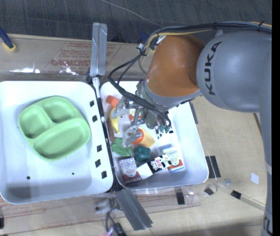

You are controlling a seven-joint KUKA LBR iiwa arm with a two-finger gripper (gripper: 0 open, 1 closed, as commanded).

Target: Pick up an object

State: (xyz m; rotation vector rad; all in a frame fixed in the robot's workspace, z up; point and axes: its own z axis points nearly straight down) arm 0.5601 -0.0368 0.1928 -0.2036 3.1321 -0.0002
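The gripper [134, 124] hangs low over the right bin [195, 149], down among a heap of small things. Its metal parts blur into the clutter beneath, so I cannot tell how far apart it stands or whether it has hold of anything. The arm [213, 68] above it, grey with an orange band, covers the upper half of this bin and hides whatever lies there.

Just under the tool sits an orange piece [139, 137] beside a yellow one [147, 140], touching or nearly so; their shapes are hard to make out. Below them lies a dark green lump [141, 154], with a leafy green scrap [122, 149] to its left. Along the bin's near edge are small printed packets: a red one [128, 167], a black-and-white one [157, 164], and a white one with blue [173, 160]. Another orange bit [112, 101] shows at the bin's upper left, next to the divider.

The left bin [7, 151] holds a light green divided plate [54, 126], lying flat, well apart from the tool.
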